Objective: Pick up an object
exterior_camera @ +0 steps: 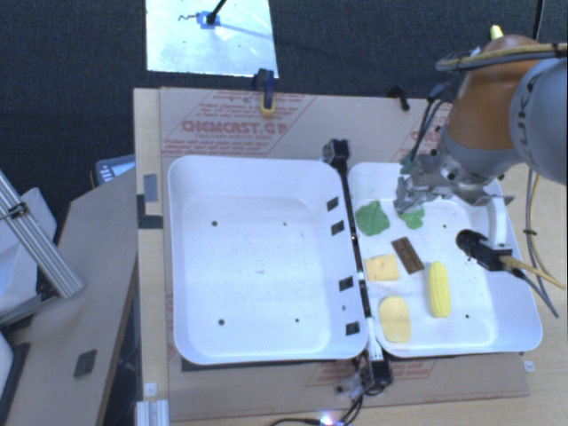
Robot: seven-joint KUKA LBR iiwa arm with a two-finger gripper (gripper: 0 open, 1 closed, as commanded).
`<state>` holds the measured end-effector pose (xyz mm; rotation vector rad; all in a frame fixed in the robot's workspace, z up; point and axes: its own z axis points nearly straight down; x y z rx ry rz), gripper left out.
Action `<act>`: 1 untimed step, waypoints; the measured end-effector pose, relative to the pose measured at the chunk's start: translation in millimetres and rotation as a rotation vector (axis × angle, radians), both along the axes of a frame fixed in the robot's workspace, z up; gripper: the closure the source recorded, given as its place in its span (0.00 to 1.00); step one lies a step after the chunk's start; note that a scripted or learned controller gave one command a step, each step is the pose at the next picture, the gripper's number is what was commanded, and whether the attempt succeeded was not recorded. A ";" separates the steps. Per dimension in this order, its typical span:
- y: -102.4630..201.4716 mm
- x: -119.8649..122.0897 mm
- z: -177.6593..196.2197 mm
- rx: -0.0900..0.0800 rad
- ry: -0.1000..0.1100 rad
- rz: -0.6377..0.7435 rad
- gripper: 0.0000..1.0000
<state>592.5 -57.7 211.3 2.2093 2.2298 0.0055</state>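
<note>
Near the right bin's (524, 327) far edge, the gripper (410, 204) touches a soft green piece (414, 219); finger state unclear; take its middle.

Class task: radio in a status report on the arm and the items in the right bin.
Gripper low over right bin, near green piece. Corn, brown block, two yellow pieces lying loose. Nothing seen held.

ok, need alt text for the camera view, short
A grey and orange robot arm reaches in from the right, its gripper low over the right bin beside a green leafy toy. That bin also holds a brown bar, a yellow block, corn and a yellow lump; the left bin sits alongside.
</note>
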 end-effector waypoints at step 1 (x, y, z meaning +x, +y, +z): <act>20.9 52.1 30.0 -0.001 -0.004 -0.002 1.00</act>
